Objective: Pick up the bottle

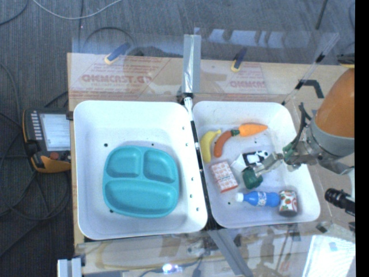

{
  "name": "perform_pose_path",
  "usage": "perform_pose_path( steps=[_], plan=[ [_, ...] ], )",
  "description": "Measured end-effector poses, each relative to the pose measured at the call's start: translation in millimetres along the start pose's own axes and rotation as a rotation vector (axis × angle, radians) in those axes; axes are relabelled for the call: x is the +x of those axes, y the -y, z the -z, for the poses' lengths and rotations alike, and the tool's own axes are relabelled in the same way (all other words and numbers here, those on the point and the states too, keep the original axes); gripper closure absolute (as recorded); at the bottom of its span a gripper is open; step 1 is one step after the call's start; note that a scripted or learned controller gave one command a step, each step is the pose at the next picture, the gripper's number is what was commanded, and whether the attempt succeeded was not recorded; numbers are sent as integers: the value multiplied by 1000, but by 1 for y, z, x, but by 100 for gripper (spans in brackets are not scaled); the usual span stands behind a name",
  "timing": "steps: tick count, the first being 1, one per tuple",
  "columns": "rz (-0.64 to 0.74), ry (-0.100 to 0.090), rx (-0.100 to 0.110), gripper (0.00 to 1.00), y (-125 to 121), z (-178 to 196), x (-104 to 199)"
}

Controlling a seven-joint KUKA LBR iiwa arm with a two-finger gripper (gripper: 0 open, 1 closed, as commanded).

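Observation:
The bottle point(260, 199) is blue with a white cap and lies on its side near the front of the right bin point(300, 117), cap pointing left. My gripper point(260, 168) reaches in from the right and sits low over the middle of that bin, just above the bottle in the picture. Its tip is right beside a dark green object point(252, 179) and a black and white item point(256, 156). The bottle lies apart from the gripper, a short way nearer the front wall.
The right bin also holds a banana point(207, 143), a carrot point(252, 129), an orange-red piece point(222, 143), a red and white box point(223, 176) and a small can point(287, 202) touching the bottle's base. A teal divided plate point(140, 180) lies in the left bin point(86, 154).

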State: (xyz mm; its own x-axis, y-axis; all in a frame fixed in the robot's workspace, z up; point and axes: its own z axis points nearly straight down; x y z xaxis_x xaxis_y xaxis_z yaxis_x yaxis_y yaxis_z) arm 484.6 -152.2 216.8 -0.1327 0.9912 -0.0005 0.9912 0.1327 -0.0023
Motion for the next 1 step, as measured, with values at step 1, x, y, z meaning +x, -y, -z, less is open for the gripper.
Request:
perform_pose_path(
  steps=[1],
  plan=[
    [-36, 1, -8, 0, -2, -128, 3]
  ],
)
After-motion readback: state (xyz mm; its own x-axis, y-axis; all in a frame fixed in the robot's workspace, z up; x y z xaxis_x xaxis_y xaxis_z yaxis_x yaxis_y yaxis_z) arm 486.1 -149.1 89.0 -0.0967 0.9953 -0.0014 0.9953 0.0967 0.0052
